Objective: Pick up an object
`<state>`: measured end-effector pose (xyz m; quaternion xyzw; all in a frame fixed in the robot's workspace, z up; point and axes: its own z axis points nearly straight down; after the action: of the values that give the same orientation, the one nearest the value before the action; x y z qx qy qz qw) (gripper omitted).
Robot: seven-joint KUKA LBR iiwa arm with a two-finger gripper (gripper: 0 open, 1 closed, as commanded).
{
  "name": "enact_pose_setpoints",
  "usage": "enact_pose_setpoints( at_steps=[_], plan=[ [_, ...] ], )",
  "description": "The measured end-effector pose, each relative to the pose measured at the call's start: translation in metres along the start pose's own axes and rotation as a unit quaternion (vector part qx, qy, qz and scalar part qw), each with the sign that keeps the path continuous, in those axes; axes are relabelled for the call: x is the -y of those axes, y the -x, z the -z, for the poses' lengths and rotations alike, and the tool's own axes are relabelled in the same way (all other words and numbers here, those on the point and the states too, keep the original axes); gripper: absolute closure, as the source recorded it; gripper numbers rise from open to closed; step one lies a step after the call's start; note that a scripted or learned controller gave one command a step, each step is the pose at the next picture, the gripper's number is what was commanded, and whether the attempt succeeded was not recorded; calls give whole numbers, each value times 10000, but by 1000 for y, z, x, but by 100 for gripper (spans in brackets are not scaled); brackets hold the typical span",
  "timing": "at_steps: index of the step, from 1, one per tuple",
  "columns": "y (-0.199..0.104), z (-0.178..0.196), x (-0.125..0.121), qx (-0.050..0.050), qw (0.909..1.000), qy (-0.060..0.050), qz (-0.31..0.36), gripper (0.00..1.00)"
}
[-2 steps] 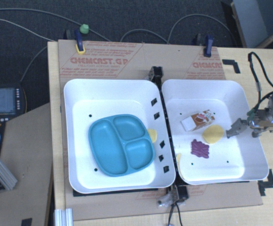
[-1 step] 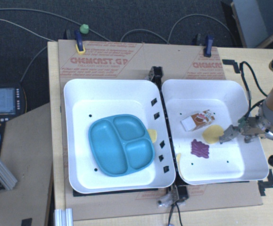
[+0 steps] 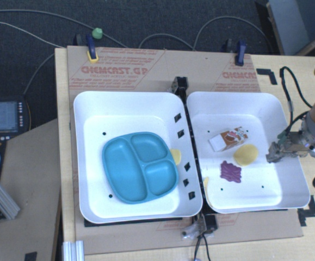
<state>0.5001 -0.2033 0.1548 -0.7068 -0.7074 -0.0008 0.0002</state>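
In the right bin [image 3: 266, 192] lie a small printed packet [image 3: 229, 139], a yellow round object [image 3: 246, 154] and a purple bunch of grapes [image 3: 230, 172]. My gripper [image 3: 275, 154] hangs low at that bin's right side, just right of the yellow object and apart from it. Nothing shows between the gripper and any object. A blue divided plate [image 3: 139, 167] fills much of the left bin [image 3: 92, 118], with a small yellow piece [image 3: 175, 156] peeking out at its right rim.
Black clips [image 3: 180, 84] sit along the seam between the bins. Cables run over the bench at the right [image 3: 288, 86]. Blue clamps [image 3: 240, 53] hold the cardboard at the back edge.
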Motion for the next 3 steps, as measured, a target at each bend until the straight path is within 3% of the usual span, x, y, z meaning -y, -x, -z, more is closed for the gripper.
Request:
enact_pose_setpoints(
  at_steps=[1,2,3],
  plan=[
    [8,46,-1,21,10000,25,-2,100],
    [8,69,-3,16,10000,17,2,100],
    [-47,61,-4,-8,10000,-16,19,100]
  ],
)
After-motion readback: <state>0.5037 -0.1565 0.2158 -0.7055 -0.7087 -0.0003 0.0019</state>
